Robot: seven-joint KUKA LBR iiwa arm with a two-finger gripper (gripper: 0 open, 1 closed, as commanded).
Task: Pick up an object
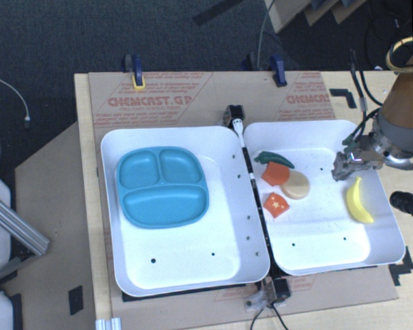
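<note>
Banana: yellow, lying at the right side of the right bin, long axis running roughly top to bottom of the frame, curved. It rests on the bin floor, close to the bin's right wall.

Gripper: just above the banana's upper end in the frame, over the right bin's upper right area. Nothing is visibly between its tips. The jaws are too small and dark against the bin to judge; cannot tell whether they are open or closed. Whether the tips touch the bin floor also cannot be told.

Arm: enters from the right edge, grey wrist section above the gripper, tan-orange portion higher up at the upper right.

Other contents of the right bin, grouped at its left centre, well apart from the banana:
- green item, uppermost, near the divider
- orange-red block, just below the green item, touching or nearly touching it
- beige round piece, just right of the block
- small red piece, lowest of the group

Left bin: holds a blue plate with three compartments, set in the bin's upper left half.

Counter: brown board with red printed lettering, under both bins. Two blue clamps on its top edge. Dark carpet beyond.
</note>
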